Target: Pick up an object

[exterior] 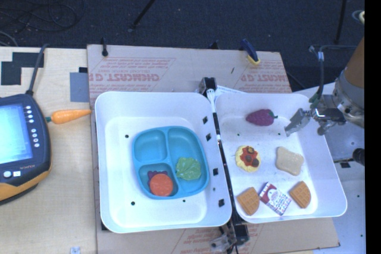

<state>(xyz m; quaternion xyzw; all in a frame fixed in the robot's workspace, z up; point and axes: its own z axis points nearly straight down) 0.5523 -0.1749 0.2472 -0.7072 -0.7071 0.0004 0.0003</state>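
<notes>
Dark carpet with trailing cables lies behind the bench (59, 211), on which a cardboard sheet (178, 71) carries both bins. At far left sits a handheld control pendant (18, 146) with a lit screen; a toy carrot (69, 116) lies just beside it on the bench. The left bin (113, 187) holds a blue divided tray (169, 146), with a red round piece (161, 184) and a green leafy piece (189, 169) in its two front compartments. The right bin (321, 169) holds a purple vegetable (261, 118), a small pizza (248, 158), a bread slice (289, 160), two waffle pieces (248, 200) (300, 194) and a small carton (274, 197). The gripper (297, 121) hangs over the right bin's far right corner, released, nothing between its fingers. The purple vegetable lies near it, to its left, apart.
</notes>
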